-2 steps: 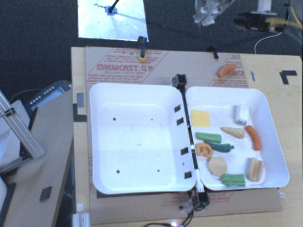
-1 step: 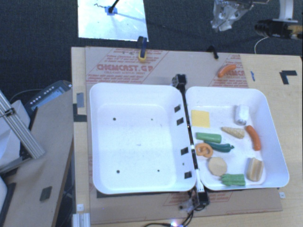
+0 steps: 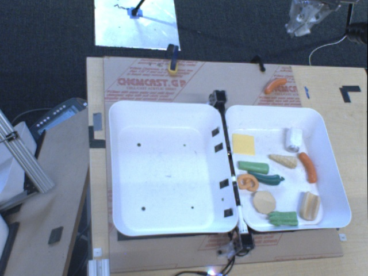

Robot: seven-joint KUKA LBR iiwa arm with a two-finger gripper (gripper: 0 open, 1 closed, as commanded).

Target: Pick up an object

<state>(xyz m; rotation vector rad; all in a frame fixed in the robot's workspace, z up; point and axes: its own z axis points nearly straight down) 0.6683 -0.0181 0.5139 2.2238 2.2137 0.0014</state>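
1. From my remote station, the left bin (image 3: 167, 171) sits far down and to the left of my gripper (image 3: 303, 17), the farthest reach on the bench; I see nothing in it to pick.
2. The right bin (image 3: 330, 154) lies below the gripper and slightly left, well apart from it, and holds every candidate. Left to right: a yellow square (image 3: 244, 144), a green pepper (image 3: 253, 167) with a darker green pod (image 3: 270, 179) just beside it, an orange ring (image 3: 248, 182), a tan disc (image 3: 264, 202), a green leafy piece (image 3: 284, 218), a pale wedge (image 3: 284, 161), a white cylinder (image 3: 294, 139), an orange sausage (image 3: 309, 167) and a bread piece (image 3: 310, 206).
3. A second orange sausage (image 3: 275, 85) rests on the bench outside the bins, the nearest item below the gripper.
4. The gripper hangs high at the upper right, off the bench edge; I cannot tell how its jaws stand.
5. My worry: the peppers, ring and disc crowd together near the divider (image 3: 230, 165), so a descent there could nudge neighbours or close on two things. The flat yellow square may give nothing to pinch, and rounded pieces such as the cylinder could roll away.
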